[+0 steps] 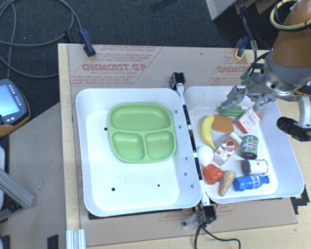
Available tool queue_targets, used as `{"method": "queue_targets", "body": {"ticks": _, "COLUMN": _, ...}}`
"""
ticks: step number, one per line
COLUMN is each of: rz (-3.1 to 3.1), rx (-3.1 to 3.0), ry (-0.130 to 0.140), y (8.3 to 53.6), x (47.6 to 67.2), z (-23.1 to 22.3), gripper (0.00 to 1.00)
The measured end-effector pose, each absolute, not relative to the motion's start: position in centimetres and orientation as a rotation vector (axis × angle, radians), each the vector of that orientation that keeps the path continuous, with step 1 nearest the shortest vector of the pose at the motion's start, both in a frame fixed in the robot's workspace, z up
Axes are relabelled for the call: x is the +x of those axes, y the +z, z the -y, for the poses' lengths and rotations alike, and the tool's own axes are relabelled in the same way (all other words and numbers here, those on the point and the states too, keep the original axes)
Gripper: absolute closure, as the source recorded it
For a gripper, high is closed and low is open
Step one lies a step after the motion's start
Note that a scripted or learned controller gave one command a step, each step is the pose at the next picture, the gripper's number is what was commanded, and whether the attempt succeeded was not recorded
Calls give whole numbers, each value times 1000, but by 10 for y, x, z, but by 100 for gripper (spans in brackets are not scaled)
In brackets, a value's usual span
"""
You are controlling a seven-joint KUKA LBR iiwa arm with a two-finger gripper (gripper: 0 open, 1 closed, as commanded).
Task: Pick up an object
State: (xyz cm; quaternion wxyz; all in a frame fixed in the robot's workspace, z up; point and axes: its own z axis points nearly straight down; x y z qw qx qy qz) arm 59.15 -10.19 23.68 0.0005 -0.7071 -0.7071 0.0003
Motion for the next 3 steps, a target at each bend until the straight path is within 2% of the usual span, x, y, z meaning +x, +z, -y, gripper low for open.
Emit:
{"method": "queue_targets", "body": {"ticks": 1, "rz": 2222, "rx": -2222, "ry": -2, "y": 86, "x": 592, "z": 100, "gripper": 0}}
{"method": "queue_targets", "body": {"ticks": 2, "rz": 2223, "rx": -2226, "ry": -3, "y": 96, "x": 592, "z": 100, "gripper": 100}}
{"method": "queue_targets", "body": {"ticks": 3, "rz": 2223, "rx": -2220, "ry": -1, "y": 185, "x": 601, "z": 30, "gripper": 100}}
